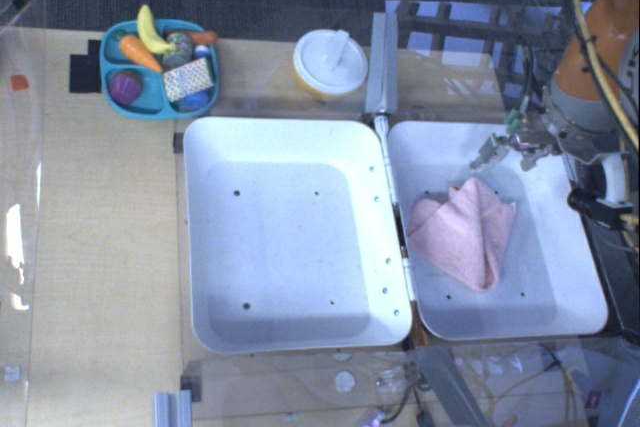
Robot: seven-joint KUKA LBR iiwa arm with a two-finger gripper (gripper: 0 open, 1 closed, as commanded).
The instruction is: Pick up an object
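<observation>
honestly the pick hasn't happened yet. the crumpled pink cloth [465, 233] lies in the right shallow white bin [560, 305], one item in there. the pincer [508, 147] hangs just above its upper edge, prongs look spread and pinching nothing. left white bin [290, 315] makes two bins total. grabbing and lifting are all left.

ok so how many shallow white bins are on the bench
2. One shallow white bin sits on the left; the other shallow white bin is on the right, holding a crumpled pink cloth.
</observation>
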